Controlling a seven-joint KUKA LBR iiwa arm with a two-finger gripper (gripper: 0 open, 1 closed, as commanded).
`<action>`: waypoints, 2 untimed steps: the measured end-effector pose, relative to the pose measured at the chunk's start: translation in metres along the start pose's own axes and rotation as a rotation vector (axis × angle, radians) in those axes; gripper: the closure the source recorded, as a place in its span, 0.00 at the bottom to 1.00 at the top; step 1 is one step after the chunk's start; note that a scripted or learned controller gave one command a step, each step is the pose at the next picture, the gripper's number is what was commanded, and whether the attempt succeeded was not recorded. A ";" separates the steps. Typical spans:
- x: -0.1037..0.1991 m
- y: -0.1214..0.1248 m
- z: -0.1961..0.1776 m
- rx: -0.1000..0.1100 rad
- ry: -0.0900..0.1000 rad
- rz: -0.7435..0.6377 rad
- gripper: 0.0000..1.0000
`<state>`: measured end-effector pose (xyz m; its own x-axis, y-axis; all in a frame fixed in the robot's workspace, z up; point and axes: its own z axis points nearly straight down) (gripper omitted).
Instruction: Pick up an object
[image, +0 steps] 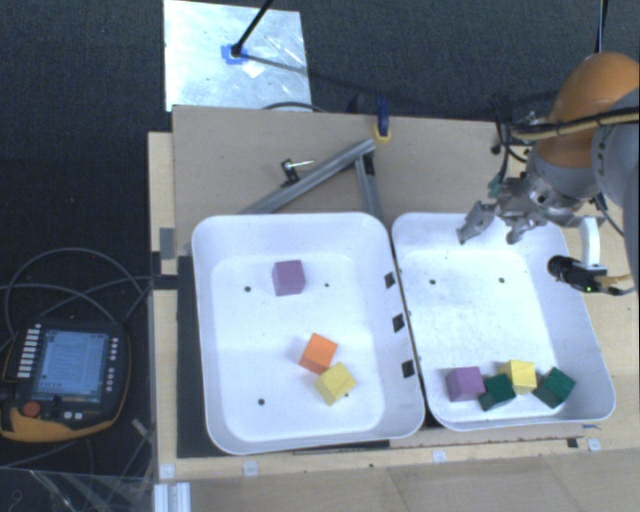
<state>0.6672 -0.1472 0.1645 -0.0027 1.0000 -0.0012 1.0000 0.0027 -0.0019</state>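
My gripper (495, 228) hovers, fingers spread and holding nothing, over the right bin's (500, 300) far edge.
Purple cube (464, 382), green and yellow blocks line its near wall.

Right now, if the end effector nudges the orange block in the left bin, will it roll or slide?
The orange block looks cube-shaped with flat faces, so it should slide, not roll. It touches the yellow block, which would likely shift too. It appears rigid and probably light.
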 end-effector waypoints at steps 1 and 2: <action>0.008 0.001 0.059 0.002 0.001 -0.003 0.00; 0.008 0.002 0.074 -0.003 0.000 -0.004 0.00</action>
<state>0.6691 -0.1391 0.0905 -0.0063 1.0000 -0.0011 1.0000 0.0063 0.0006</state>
